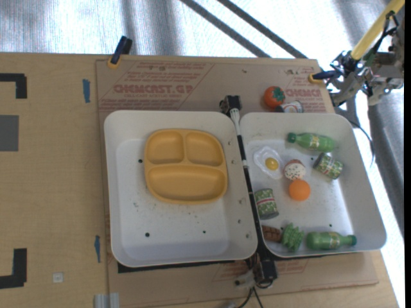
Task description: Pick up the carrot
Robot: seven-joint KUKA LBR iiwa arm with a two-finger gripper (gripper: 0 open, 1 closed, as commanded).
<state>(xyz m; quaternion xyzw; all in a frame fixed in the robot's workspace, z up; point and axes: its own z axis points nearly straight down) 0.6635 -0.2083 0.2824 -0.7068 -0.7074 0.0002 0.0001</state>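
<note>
My gripper (353,81) hangs at the far right of the scene, a tangle of grey metal, dark cable and small blue fittings under a yellow bar, just beyond the far right corner of the right-hand shallow white plastic bin (367,191). I cannot tell whether it is spread or pressed together, and I see nothing in it. It sits above the bench edge, not over the bin's contents. Closest to me inside that bin is a green plastic bottle with a pale label (311,141) lying on its side, and just below it a small green can (329,166). Left of the can lie a round white and red speckled toy (294,169) and a flat toy fried egg with a yellow yolk (268,162); an orange ball (299,190) sits just under the speckled one. A 2nd green can (265,203) stands near the bin's left wall. The carrot (283,235), a short brownish-orange stub with a bushy green top, lies at the bin's near edge toward its left corner, well apart from my gripper, and a 2nd green bottle (329,240) lies just right of its leaves. Outside the bin, on the brown cardboard sheet (160,85), rests a red toy tomato with a green stem (273,97). The left-hand white bin (122,191) holds a yellow plate with 3 compartments (185,165).
</note>
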